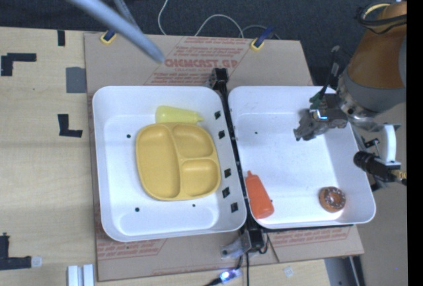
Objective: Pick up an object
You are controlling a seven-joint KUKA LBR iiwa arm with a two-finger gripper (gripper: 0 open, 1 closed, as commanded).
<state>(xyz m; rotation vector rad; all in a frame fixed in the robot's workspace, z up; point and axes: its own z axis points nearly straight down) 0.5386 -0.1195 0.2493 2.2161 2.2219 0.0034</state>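
My gripper (305,130) hangs over the right bin (284,105), near its upper right part, with the grey arm and orange band reaching in from the right. An orange carrot-like piece (259,195) lies at the right bin's lower left, by the divider. A brown glazed doughnut (332,199) rests in the bin's lower right corner. Both lie well below the gripper, apart from it. In the left bin (115,106) sits a yellow divided plate (178,162), with a pale yellow piece (177,114) just above it.
Black clips (229,172) line the divider between the bins. Both bins stand on a cardboard sheet (198,61) with a white cable looping over its top edge. A grey pole (86,0) crosses the upper left.
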